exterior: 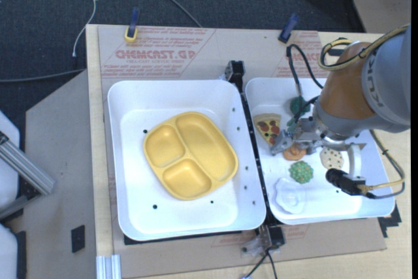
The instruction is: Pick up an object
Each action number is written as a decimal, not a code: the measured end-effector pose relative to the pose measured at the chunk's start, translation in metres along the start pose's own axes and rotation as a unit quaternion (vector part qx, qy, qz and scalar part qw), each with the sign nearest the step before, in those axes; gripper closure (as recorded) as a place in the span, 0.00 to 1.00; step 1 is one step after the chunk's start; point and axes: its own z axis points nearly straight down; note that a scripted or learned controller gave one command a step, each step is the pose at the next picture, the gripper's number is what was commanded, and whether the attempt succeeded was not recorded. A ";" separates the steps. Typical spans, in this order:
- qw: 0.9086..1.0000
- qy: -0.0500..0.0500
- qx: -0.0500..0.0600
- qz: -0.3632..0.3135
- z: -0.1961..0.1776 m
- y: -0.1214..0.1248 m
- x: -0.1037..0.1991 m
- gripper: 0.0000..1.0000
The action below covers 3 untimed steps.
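Note:
The right bin (372, 204) holds several small toys. A pizza slice (267, 127) lies at its left side, with an orange round piece (295, 153) just right of it and below. A green broccoli-like piece (301, 172) sits lower, and a pale dotted cookie (331, 157) lies to its right. A dark green item (298, 103) rests near the back. My gripper (292, 139) is low in this bin, between the pizza slice and the orange piece, right above the orange piece's top edge. The arm's wrist hides what lies under it.
The left bin (124, 108) holds a yellow three-compartment tray (189, 155). A clear plastic cup (289, 195) lies near the right bin's front wall. Black cables (297, 72) run across the back of the right bin. Blue clamps (133, 24) sit on the bench's far edge.

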 end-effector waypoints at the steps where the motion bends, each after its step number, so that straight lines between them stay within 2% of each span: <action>1: 1.000 0.000 -0.003 0.000 -0.013 0.002 0.000 1.00; 2: 1.000 -0.002 -0.005 -0.001 -0.059 0.010 0.001 1.00; 3: 1.000 -0.001 -0.005 -0.001 -0.106 0.003 0.001 1.00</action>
